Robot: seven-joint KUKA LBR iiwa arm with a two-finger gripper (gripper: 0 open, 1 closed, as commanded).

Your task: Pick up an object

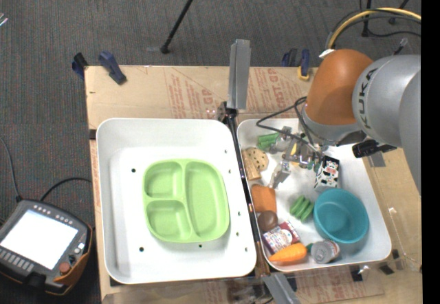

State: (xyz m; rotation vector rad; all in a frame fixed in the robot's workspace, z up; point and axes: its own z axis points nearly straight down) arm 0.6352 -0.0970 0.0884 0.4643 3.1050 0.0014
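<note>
My gripper (293, 166) hangs over the upper middle of the right bin (377, 194), below the arm's orange band. It stands open with nothing between its fingers (280, 175). Just left of it lies a tan cracker (254, 161), and a green piece (269, 139) sits behind it. A black-and-white carton (328, 172) stands right beside it. Closer to the front are an orange cylinder (263, 197), a brown ball (267, 220), green pods (301, 208), a teal bowl (341, 216), a red-and-white packet (280, 236), a carrot (289, 254) and a can (324, 252).
The left bin (117, 158) holds a green divided plate (185, 201). A grey post (239, 79) rises behind the wall between the bins. A handheld control pendant (40, 244) lies on the floor at the lower left.
</note>
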